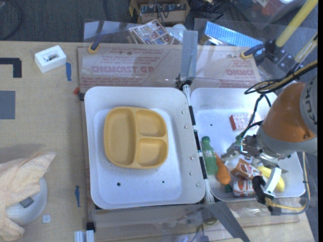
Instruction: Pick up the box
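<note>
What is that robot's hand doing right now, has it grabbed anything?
Hand: down in the right bin among the cluttered items; whether it grips anything cannot be told.

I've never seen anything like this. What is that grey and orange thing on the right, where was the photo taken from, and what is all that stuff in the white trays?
That is a robot arm, reaching in from the right. A camera fixed above the bench looks down at a slant. On the bench sit two shallow white bins. The left bin holds a yellow divided plate. The right bin holds a green bottle, an orange carrot-like toy, a small red and white box and a few more packets under the arm. The arm's gripper hangs low over those packets; I cannot tell whether it holds anything.
</note>
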`<state>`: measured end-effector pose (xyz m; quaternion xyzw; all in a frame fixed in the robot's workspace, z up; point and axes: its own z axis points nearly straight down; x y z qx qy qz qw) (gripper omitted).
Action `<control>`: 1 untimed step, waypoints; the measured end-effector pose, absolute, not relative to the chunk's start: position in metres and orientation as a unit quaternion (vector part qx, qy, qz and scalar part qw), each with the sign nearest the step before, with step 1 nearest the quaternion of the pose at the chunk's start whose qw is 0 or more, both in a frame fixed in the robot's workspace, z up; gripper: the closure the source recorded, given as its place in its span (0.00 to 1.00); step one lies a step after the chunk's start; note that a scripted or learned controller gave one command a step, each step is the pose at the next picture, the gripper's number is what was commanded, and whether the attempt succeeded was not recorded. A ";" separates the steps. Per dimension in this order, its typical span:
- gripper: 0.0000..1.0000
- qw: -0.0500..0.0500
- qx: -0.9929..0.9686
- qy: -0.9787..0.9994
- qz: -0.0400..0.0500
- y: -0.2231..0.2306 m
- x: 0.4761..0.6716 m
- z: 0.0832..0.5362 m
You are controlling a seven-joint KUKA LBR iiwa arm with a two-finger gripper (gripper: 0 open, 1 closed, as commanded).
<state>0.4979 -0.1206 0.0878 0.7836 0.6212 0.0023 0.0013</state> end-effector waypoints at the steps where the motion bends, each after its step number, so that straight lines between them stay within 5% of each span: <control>1: 0.00 0.003 0.778 0.628 0.002 -0.165 0.573 0.087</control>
